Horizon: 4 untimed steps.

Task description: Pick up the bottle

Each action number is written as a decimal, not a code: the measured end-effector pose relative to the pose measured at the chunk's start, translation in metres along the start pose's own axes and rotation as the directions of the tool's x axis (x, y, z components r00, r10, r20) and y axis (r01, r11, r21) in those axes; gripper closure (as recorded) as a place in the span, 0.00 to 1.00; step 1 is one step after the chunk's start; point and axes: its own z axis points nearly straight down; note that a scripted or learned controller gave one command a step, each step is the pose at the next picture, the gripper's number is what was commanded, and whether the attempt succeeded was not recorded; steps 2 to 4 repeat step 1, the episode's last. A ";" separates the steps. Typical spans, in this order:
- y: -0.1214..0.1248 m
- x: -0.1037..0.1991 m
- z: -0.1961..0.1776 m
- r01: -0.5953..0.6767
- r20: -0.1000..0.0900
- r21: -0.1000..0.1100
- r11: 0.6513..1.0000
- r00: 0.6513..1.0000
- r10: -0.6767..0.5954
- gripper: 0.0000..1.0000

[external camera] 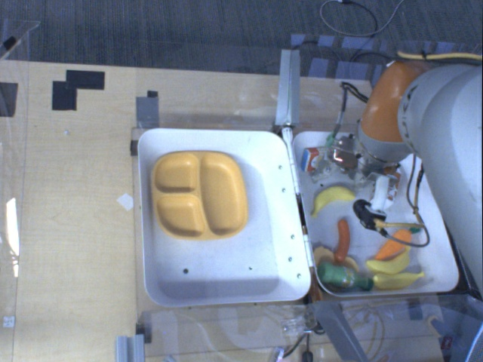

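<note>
We see the bottle (343, 277) lying on its side in the right bin (445, 266), at the bin's near left corner. It is green, with a darker end toward three o'clock and a reddish patch toward nine o'clock; its long axis runs roughly from nine to three o'clock, along the bin's near wall. We cannot tell which end is the cap.

The hand (341, 157) sits at the far end of the same bin, below the orange band of the arm (445, 127). From the hand, the bottle lies toward six o'clock, well apart, with other things between them. Whether the hand is open or closed we cannot tell, and we see nothing held in it.

Between the two lie a yellow banana (333, 197) and a slim orange-red sausage (343, 240). A small red and blue carton (310, 159) stands just beside the hand at nine o'clock; its print is too small to read.

The left bin (226, 277) holds a yellow divided plate (200, 194).
</note>
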 end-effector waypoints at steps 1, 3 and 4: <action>0.045 -0.040 0.003 -0.055 -0.001 0.049 0.997 0.998 0.055 0.00; 0.045 -0.040 0.003 -0.055 -0.001 0.049 0.997 0.998 0.055 0.00; 0.045 -0.040 0.003 -0.055 -0.001 0.049 0.997 0.998 0.055 0.00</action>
